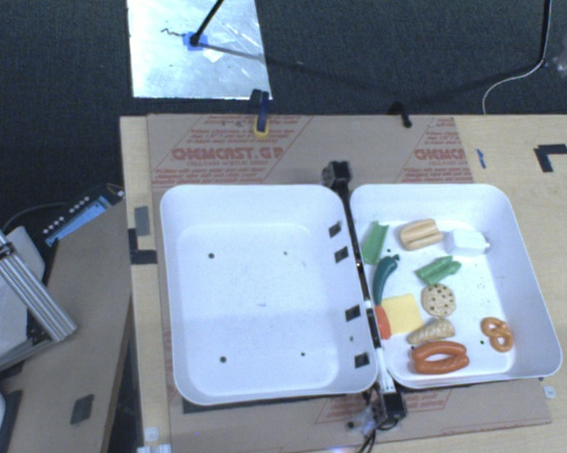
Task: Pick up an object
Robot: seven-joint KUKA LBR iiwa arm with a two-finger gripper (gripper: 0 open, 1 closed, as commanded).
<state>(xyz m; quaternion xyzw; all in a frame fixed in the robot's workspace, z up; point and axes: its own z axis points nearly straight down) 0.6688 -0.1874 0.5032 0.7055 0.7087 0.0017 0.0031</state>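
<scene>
**Task items.** Toy foods, all in the right bin (521, 257), none touching the left bin (258, 288):
- pale green pod (375, 237), against the inner wall
- bread roll (420, 233), just beside the pod
- white piece (467, 242), kind unclear
- dark green pepper (386, 271)
- leafy green piece (438, 269)
- speckled cookie (439, 299)
- yellow cheese slice (401, 314), touching a small red piece (384, 324) at the wall
- tan ridged pastry (431, 332)
- pair of red-orange sausages (441, 357), nearest the front rim
- pretzel (497, 334), apart from the others towards the outer side

The items lie close together but mostly do not overlap, and nothing lies on top of them.

**Gripper.** How far open it is, and whether it holds anything, cannot be told.

**Fittings.** Black clips (344, 256) run along the seam between the bins. A yellow and blue clamp (260, 114) sits at the far edge.

**Surface.** Brown protective board (289, 141) on a pale wooden bench (83, 370).

**Room.** Dark carpet, a silvery sheet (196, 46) lying on it, a white cable (521, 70) at the upper right and an aluminium rail (24, 289) at the left.

**Writing.** "CHEMCAST GP" in red on the board, repeated.
</scene>
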